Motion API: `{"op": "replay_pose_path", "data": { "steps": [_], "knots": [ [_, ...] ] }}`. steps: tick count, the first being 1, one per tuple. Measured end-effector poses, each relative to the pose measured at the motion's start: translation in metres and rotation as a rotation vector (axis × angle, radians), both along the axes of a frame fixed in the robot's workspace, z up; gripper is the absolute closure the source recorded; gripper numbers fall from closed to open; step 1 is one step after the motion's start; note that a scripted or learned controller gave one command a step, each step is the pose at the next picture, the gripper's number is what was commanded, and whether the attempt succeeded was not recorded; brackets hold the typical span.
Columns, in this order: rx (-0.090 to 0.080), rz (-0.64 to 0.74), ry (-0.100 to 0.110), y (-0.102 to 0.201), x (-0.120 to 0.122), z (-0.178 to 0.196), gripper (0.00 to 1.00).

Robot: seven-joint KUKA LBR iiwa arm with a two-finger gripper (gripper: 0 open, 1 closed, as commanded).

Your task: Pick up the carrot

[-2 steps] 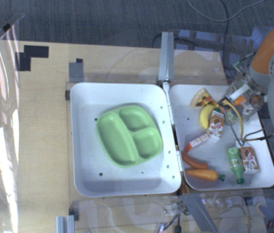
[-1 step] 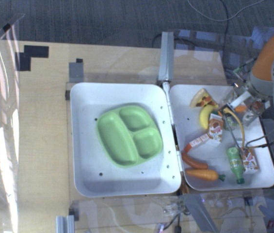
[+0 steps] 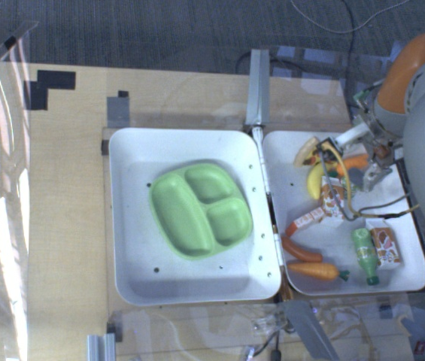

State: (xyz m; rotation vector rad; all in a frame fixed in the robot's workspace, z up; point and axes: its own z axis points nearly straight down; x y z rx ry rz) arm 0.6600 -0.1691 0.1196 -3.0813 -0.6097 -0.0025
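Observation:
The carrot (image 3: pixel 316 271) is orange with a green stem end. It lies on its side along the front wall of the right bin (image 3: pixel 415 277). My gripper (image 3: pixel 374 170) hangs over the far right part of that bin, well behind the carrot and apart from it. A small orange piece (image 3: pixel 356 161) shows just left of the gripper. I see nothing held in the gripper.
A red-orange sausage-shaped thing (image 3: pixel 302 250) lies just behind the carrot. A green bottle (image 3: pixel 364 253) and a small brown box (image 3: pixel 386 247) sit to its right. A banana (image 3: pixel 311 164) and snack packets (image 3: pixel 331 200) lie further back. The left bin (image 3: pixel 129 277) holds a green divided plate (image 3: pixel 201 209).

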Motion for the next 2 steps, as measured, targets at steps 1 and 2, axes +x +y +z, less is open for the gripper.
{"op": "replay_pose_path", "data": {
  "steps": [1,2],
  "knots": [
    [-0.001,0.009,-0.012,0.0021,0.0049,0.0165,1.00],
    [-0.001,0.011,-0.012,0.0022,0.0049,0.0164,0.00]
  ]
}}
